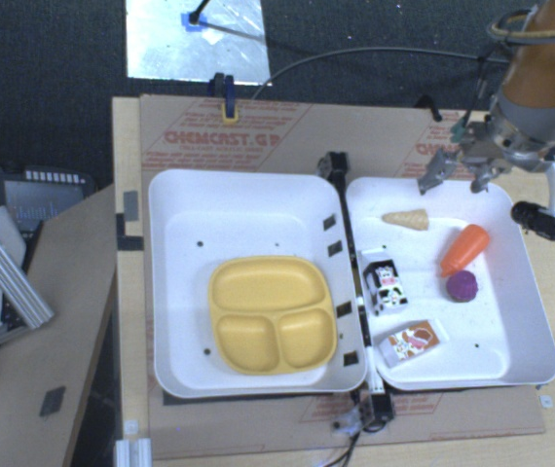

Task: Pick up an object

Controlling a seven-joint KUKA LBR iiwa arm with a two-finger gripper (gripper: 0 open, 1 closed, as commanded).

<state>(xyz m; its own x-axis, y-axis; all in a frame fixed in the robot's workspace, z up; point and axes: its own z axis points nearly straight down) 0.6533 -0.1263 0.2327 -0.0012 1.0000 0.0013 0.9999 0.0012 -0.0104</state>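
In the right bin (511, 358) lie an orange carrot (464, 247), a purple ball (462, 286), a pale cone-shaped piece (407, 220), a small black-and-white cow-pattern box (386, 285) and a flat orange-and-white packet (410, 341). My gripper (456, 178) hangs above the bin's far edge, up and behind the carrot, with its two fingers spread apart and nothing between them.
The left bin (175, 261) holds a yellow three-compartment plate (270, 312). A black divider with clips (351, 270) runs between the bins. A black knob on a bracket (542, 218) sticks out by the right bin's far right edge.
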